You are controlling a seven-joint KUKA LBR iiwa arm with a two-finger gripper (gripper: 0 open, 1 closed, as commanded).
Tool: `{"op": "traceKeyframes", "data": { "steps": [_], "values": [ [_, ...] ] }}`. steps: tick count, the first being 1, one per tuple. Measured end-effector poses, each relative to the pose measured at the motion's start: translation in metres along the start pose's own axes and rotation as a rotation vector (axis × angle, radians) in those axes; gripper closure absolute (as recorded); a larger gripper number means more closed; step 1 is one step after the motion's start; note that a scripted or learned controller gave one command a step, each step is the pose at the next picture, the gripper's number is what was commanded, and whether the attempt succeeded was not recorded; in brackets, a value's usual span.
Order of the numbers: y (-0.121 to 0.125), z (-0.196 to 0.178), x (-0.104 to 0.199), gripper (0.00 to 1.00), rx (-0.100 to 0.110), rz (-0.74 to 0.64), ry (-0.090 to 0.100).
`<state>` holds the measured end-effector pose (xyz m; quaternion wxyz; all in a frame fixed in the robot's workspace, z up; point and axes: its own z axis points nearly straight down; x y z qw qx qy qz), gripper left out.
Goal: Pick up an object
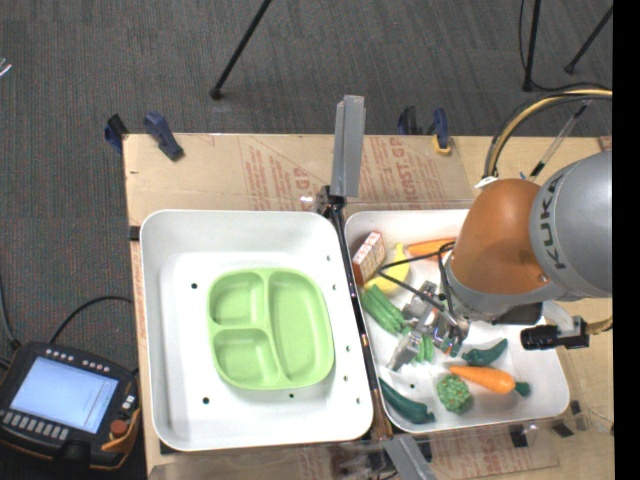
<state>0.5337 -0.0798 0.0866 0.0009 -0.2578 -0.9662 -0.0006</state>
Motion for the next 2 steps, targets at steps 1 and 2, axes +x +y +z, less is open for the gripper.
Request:
{"op": "traceKeyframes", "data": {
  "steps": [1, 2],
  "values": [
    [0.007, -0.001, -0.090, 0.00, 0.000, 0.012, -0.004],
    [-0.019, -0.002, -0.018, 0.00, 0.001, 0.055, 0.001]
  ]
}}
